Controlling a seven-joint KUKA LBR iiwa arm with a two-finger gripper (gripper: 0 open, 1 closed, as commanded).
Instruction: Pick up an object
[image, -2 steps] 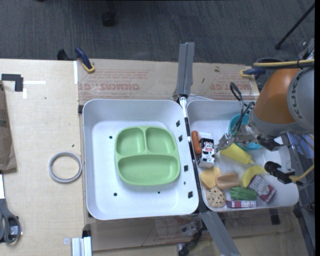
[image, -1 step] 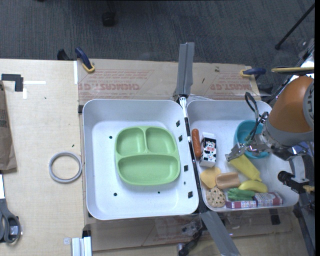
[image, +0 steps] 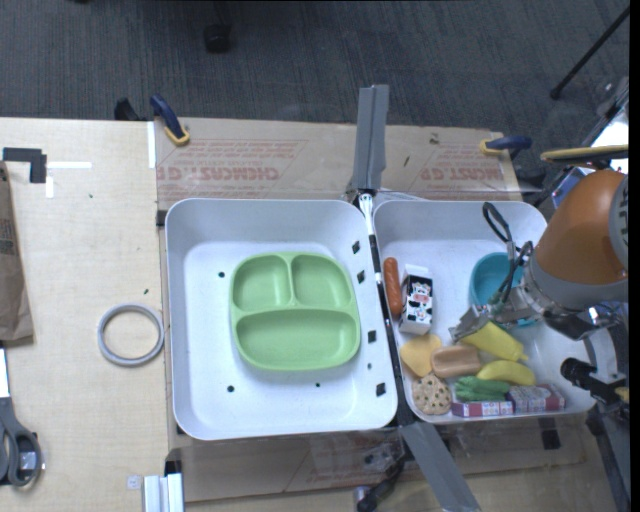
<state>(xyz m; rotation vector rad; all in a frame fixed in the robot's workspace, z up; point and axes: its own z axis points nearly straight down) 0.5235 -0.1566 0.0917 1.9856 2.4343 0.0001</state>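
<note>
The right bin (image: 450, 222) holds toy food. A red sausage (image: 392, 284) and a small white milk carton (image: 417, 300) lie at its left. A yellow cheese wedge (image: 420, 354), a bread roll (image: 456, 360), a cookie (image: 432, 396), two yellow bananas (image: 497, 343) (image: 506, 373), a green vegetable (image: 468, 388) and a pink-and-white box (image: 505, 403) crowd the front. A teal cup (image: 488, 279) stands behind them. My gripper (image: 477, 324) hangs low over the spot between the bread roll and the upper banana, just in front of the cup. The arm's orange band (image: 590, 235) hides the bin's right part.
The left bin (image: 190, 300) holds a green divided plate (image: 295, 310). On the bench to the left lie a grey tape ring (image: 131, 333), a brown paper bag (image: 12, 265) and scissors (image: 18, 452). A grey divider bar (image: 371, 135) rises between the bins.
</note>
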